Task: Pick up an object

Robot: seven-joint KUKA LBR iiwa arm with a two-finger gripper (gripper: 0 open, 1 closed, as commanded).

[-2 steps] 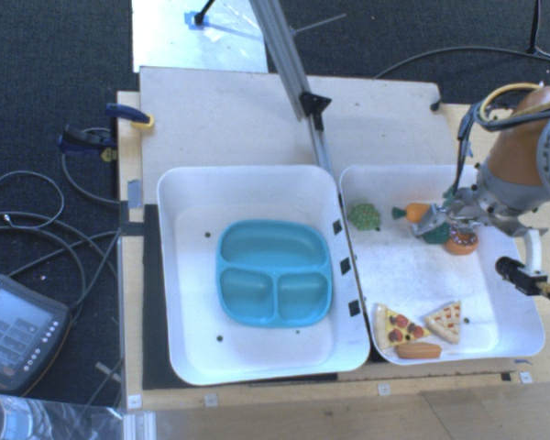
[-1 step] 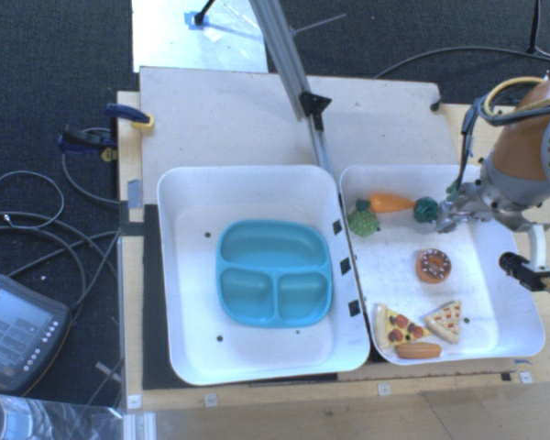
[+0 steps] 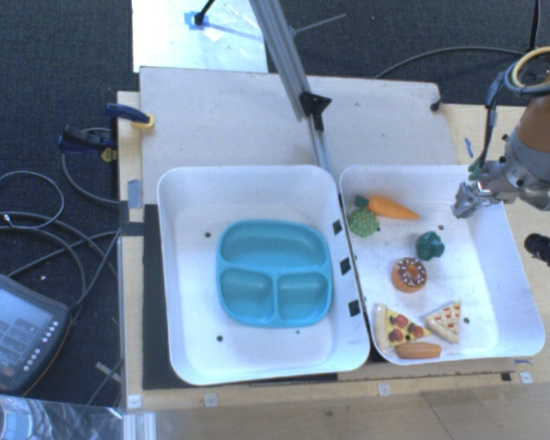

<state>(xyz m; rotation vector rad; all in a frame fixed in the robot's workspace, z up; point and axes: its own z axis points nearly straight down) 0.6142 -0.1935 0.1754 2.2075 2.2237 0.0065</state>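
Worktop point(image 3: 257, 117), pale, carrying two white bins. Left bin point(image 3: 188, 200): one blue divided tray point(image 3: 275, 273). Right bin point(image 3: 509, 273): carrot point(image 3: 391, 208), green leafy piece point(image 3: 363, 221), dark green broccoli point(image 3: 430, 244), donut point(image 3: 409, 274), two pizza slices point(image 3: 445, 321), sausage point(image 3: 418, 349). Gripper point(image 3: 466, 202) hangs at the right bin's far right edge, near the broccoli, apart from every item. Grip state: cannot tell.
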